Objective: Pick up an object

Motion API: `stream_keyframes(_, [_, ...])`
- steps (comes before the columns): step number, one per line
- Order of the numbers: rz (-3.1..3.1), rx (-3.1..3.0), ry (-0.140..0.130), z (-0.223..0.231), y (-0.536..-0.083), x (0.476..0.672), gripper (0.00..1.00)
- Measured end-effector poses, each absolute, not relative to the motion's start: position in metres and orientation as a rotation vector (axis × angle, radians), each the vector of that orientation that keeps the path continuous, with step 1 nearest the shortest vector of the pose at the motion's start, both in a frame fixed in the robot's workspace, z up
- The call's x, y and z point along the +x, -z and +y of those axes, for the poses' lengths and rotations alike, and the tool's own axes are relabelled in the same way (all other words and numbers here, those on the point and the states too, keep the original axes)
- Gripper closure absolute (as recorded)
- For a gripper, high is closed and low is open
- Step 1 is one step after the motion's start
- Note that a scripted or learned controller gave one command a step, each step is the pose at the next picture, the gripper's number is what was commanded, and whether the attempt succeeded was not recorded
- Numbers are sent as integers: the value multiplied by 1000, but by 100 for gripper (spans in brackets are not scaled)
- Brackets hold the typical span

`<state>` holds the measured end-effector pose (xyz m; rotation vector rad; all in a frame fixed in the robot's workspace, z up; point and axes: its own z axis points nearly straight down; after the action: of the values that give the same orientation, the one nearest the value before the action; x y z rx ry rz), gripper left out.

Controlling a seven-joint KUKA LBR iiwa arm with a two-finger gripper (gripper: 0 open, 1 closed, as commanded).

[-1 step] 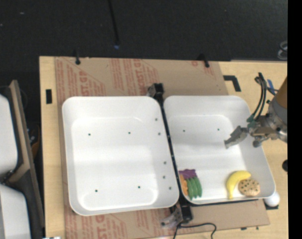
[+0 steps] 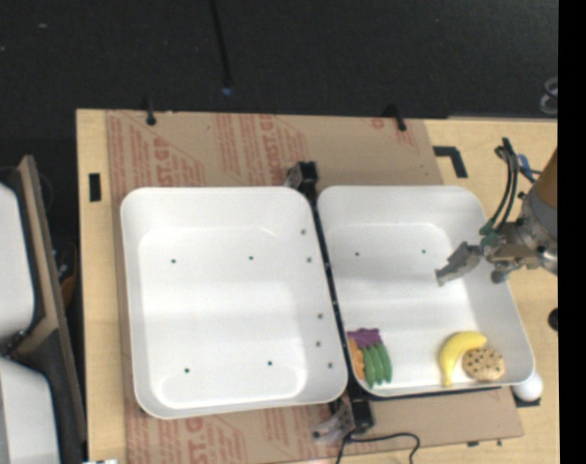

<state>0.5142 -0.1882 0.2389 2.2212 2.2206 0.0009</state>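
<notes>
The right bin (image 2: 409, 211) holds a few small toys along its near edge. A yellow banana (image 2: 457, 352) lies at the near right, with a round brown cookie (image 2: 483, 362) touching it. At the near left corner sit a green bean-like piece (image 2: 377, 363) beside an orange strip (image 2: 357, 360), with a purple piece (image 2: 366, 336) just behind them. My gripper (image 2: 477, 267) hangs over the right side of this bin, well behind the banana. Its grey fingers (image 2: 454, 262) are spread open with nothing between them.
The left bin (image 2: 148, 220) lies beside the right one on a cardboard-covered bench (image 2: 225, 148). A black clamp (image 2: 303, 175) sits at the far end of the seam between the bins. A small white ball (image 2: 530, 388) rests outside the right bin's near right corner.
</notes>
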Motion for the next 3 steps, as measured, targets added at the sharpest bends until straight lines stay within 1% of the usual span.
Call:
stream_keyframes(2, [2224, 2226, 4, -198, -118, 515, 0])
stream_keyframes(3, [2221, 2223, 1, -199, -100, 515, 0])
